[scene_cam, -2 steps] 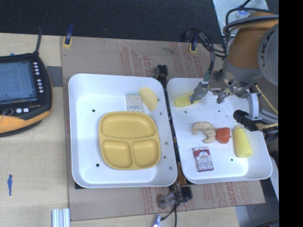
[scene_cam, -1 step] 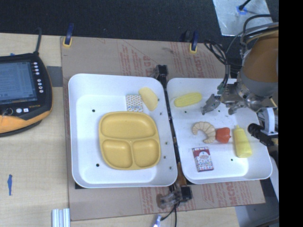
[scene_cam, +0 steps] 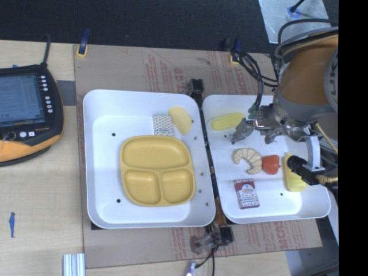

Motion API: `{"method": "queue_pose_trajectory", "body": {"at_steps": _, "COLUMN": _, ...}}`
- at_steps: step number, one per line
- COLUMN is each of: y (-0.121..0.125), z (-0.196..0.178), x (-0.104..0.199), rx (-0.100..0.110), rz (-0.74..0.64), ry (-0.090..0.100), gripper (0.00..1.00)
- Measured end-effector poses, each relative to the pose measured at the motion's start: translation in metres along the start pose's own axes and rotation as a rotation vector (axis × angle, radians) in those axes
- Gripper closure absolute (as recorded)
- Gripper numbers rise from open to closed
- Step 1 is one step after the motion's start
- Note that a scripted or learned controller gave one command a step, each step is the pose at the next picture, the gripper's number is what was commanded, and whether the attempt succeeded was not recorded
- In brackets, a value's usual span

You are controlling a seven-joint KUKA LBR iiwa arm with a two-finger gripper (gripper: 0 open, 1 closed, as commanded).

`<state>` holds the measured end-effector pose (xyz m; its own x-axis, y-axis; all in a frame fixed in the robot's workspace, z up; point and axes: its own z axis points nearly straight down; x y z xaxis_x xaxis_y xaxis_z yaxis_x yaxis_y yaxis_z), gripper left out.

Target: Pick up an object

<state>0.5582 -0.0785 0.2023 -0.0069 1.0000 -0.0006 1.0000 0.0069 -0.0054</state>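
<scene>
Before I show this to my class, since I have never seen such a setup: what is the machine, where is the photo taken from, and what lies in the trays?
One camera looks down at a slant on a bench. The grey arm with an orange band is a robot reaching in from the right; its gripper hovers over the right bin, and nothing shows between its jaws. That bin holds a corn cob, a croissant, a red piece, a yellow piece and a small red box. The left bin holds a yellow divided plate, a small pale yellow piece and a little patterned packet. A tablet-like controller lies at the left.
</scene>
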Motion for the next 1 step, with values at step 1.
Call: {"method": "queue_pose_trajectory", "body": {"at_steps": 1, "y": 0.0058, "z": 0.054, "x": -0.0564, "rx": 0.0, "rz": 0.003, "ry": -0.001, "gripper": 0.0}}
